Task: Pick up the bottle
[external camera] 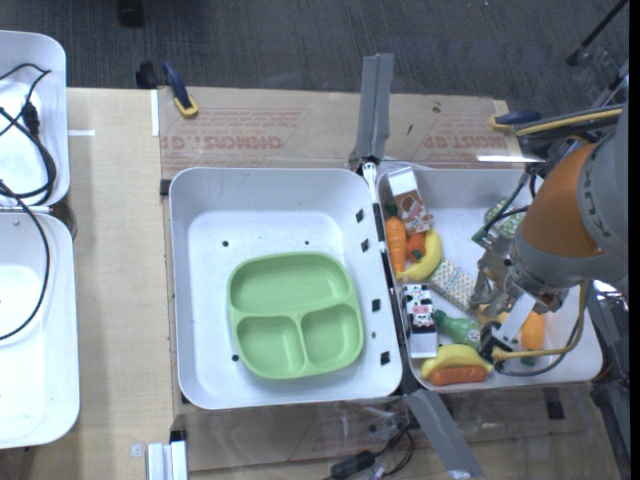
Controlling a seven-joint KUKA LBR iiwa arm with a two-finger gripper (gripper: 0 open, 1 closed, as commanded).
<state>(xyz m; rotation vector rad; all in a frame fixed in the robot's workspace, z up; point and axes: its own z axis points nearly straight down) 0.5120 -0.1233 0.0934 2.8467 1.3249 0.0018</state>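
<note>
Green bottle lies on its side in the right bin, low centre, just right of a cow-print carton and just above a banana with a red-orange piece on it.

Gripper hangs just right of the bottle, close over the bin floor (whether the jaws are wide or narrow, cannot tell; nothing visibly held). An orange carrot-like item sits below the wrist.

Risk: bottle is round and lying flat, so it likely rolls or squirts toward the carton on an off-centre close. Neighbours crowd it; a finger may catch the banana.

Room: free floor lies upper right. Left bin with its green tray sits well apart.
</note>
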